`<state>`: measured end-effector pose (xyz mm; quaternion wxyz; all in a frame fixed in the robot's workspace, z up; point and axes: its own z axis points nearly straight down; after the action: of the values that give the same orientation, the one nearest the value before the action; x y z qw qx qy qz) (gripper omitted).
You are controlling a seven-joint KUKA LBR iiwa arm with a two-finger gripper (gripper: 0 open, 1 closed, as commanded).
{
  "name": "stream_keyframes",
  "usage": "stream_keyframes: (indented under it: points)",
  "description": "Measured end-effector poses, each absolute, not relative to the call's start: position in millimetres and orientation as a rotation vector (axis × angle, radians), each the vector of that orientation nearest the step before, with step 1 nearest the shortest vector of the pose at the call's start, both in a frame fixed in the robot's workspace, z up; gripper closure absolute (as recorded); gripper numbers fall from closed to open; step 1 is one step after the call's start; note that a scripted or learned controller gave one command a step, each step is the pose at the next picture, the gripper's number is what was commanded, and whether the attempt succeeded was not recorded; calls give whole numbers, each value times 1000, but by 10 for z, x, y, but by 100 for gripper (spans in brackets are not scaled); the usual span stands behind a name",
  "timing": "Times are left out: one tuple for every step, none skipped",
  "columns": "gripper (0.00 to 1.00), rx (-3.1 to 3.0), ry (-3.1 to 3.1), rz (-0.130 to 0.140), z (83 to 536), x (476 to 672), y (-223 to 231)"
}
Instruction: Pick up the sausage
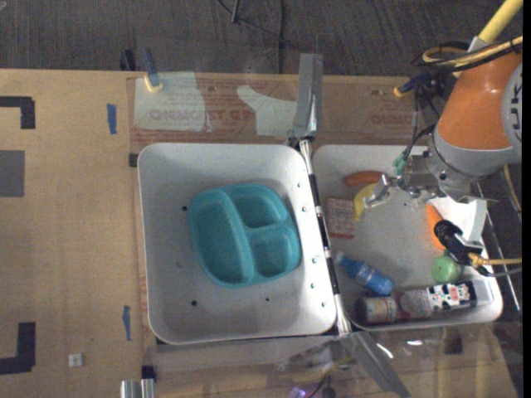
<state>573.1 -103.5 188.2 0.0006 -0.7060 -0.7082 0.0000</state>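
The sausage (362, 177) is a short orange-red link lying near the back left of the right bin (398, 243). Just in front of it lies a yellow piece (363, 199). My gripper (388, 186) hangs over the back of the right bin, immediately right of the sausage and the yellow piece, with the grey and orange arm (477, 110) behind it. I see nothing held in the gripper.
The left bin (166, 222) holds a teal divided plate (245, 234). The right bin also holds a small packet (340, 217), a blue bottle (366, 274), a can (380, 308), a labelled bottle (440, 296), a green ball (445, 268) and an orange item (433, 222).
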Motion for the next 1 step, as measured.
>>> stream_keyframes:
  points:
    - [0, -2104, -2338, -3, 2234, 5901, -828]
